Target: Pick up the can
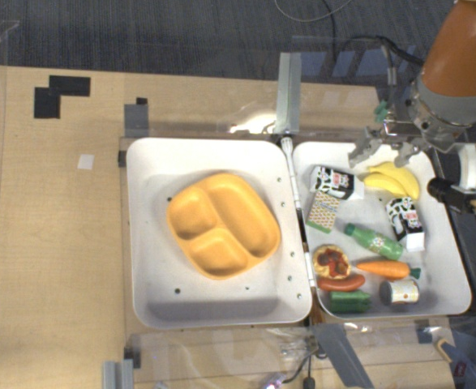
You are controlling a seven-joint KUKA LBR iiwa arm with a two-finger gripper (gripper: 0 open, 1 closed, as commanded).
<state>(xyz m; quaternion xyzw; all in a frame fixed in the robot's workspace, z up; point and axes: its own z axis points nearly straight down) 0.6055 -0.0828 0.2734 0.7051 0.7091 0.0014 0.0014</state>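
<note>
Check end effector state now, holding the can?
End effector: open, holding nothing, above the bananas. Can lies in the right bin, near corner.

A pale wooden bench [51,241] carries two shallow white bins side by side: the left bin [152,298] and the right bin [452,290].

A yellow divided plate [222,224] lies in the left bin [152,298]. In the right bin [452,290], bananas [393,181] sit at 12 o'clock, a green bottle [373,241] in the middle, and a carrot [383,269] toward 6 o'clock.
</note>
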